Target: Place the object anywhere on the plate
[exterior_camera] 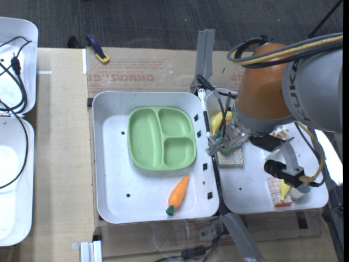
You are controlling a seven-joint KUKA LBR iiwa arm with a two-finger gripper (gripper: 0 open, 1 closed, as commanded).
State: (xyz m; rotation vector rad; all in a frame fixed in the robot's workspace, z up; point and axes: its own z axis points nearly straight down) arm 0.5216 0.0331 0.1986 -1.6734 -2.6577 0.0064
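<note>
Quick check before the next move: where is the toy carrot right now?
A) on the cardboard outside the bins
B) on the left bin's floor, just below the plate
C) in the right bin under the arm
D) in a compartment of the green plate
B: the carrot lies on the white floor of the left bin, just off the near edge of the green plate, in none of its compartments.

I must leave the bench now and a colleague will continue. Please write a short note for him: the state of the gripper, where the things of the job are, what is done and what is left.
Gripper: low over the left edge of the right bin, near the wall between the bins; its grip is hard to read from this view.
Green plate: in the left bin, three compartments, nothing on it.
Toy carrot: in the left bin, just below the plate, not touching it.
Right bin: a yellow item and a checkered piece beside the gripper, a small packet at the lower right.
Done: nothing placed yet.
Left: pick an object and set it on the plate.
</note>
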